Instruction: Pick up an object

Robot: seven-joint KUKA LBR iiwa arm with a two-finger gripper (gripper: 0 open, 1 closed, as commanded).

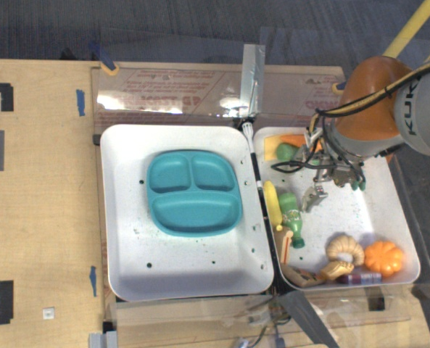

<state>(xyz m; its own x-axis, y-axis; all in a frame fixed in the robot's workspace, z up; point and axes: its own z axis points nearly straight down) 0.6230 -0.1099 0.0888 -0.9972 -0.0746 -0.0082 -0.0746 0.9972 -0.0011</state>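
Nearest the camera, along the front wall of the right bin [407, 267], lies a row of small toy foods: a tan croissant [345, 248], an orange pumpkin [383, 257], and a brownish piece [323, 272] with a purple stick [360, 278] beside it. Any of these could serve as the object to pick up, and the pumpkin looks the likeliest: it sits near the front right corner with open floor behind it. It is probably light, hollow plastic, stiff and a little slick, so a pinch across its round belly, low enough not to slide off the ribs, seems best. The croissant touches the brownish piece and would be harder to take alone. Further back, against the bin's left wall, a yellow banana [270, 201] lies lengthwise, just beside a green bottle [290, 207] and an orange carrot [286, 246] with a green top. An orange and green piece [287, 148] sits in the back left corner. The gripper [315, 198] hangs over the middle of the bin, above bare floor, with nothing between its fingers; whether they are apart or together cannot be told. The left bin [120, 194] holds a teal divided plate [194, 193].
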